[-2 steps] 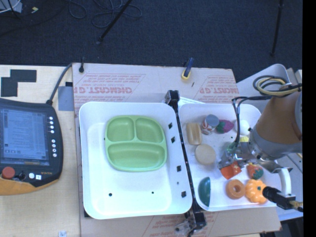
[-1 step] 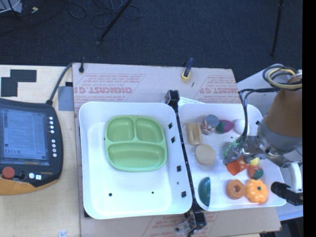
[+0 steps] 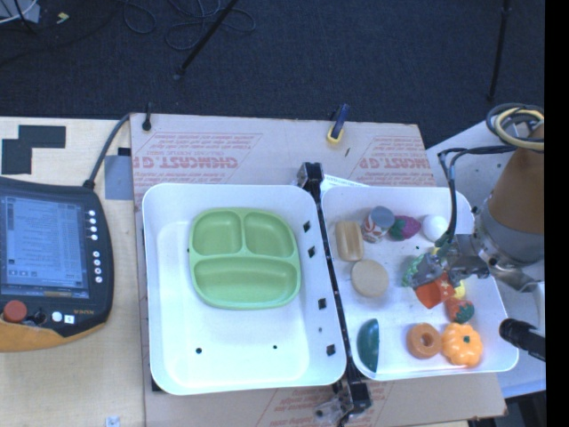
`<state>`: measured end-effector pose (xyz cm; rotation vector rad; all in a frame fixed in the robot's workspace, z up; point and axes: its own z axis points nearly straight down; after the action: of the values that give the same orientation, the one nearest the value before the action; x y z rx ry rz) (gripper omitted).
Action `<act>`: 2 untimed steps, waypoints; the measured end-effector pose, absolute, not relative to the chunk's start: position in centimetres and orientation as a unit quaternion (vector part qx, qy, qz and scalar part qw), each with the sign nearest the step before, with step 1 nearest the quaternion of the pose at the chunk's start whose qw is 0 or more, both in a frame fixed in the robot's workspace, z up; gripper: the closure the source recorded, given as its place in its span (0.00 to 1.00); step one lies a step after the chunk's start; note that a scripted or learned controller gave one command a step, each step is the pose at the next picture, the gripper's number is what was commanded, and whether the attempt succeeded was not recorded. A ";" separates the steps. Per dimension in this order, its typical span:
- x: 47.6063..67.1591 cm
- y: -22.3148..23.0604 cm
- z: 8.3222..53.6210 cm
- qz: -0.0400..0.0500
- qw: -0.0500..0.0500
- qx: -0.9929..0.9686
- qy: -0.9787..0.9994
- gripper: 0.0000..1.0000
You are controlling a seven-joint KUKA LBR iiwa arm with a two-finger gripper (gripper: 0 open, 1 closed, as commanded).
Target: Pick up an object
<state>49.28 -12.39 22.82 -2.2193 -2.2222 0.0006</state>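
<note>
Camera view shows the gripper [image 3: 436, 269] low in the right white bin [image 3: 480, 367] over a small red plastic block [image 3: 433, 292], finger state impossible to tell, so descending squarely and avoiding the neighbouring orange pumpkin toy [image 3: 461, 344] seems wise.

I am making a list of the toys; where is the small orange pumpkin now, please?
The orange pumpkin lies in the right bin, near its front right corner, next to the orange donut on its left.

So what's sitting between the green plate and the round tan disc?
In the camera view, the black divider where both bins meet lies between the green plate and tan disc.
</note>
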 end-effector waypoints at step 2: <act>54.6 -4.2 22.9 0.000 0.002 -0.705 -0.709 1.00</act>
<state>54.63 -4.20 22.93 -2.2137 -2.2244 0.0011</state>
